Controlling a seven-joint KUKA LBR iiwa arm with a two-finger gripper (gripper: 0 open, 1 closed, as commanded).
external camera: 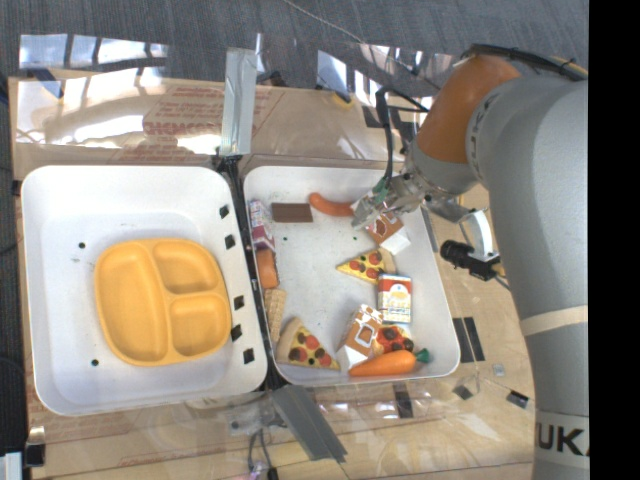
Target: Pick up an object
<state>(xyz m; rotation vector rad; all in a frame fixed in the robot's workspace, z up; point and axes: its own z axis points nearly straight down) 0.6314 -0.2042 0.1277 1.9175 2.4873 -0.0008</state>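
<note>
Overhead, the claw hangs over the right bin's far corner beside a sausage; its grip state I cannot tell.

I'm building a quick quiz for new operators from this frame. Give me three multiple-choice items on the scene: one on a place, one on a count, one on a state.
1. Where does the yellow divided tray lie?
A. in the left bin
B. in the right bin
C. on the bench between the bins

2. How many pizza slices lie in the right bin?
A. none
B. two
C. five

3. Where is the gripper?
A. over the left bin
B. outside both bins
C. low at the right bin's upper right corner

Answers:
1 A, it sits inside the left bin.
2 B, one mid-bin, one near the bottom.
3 C, it hangs beside the hot dog.
</note>
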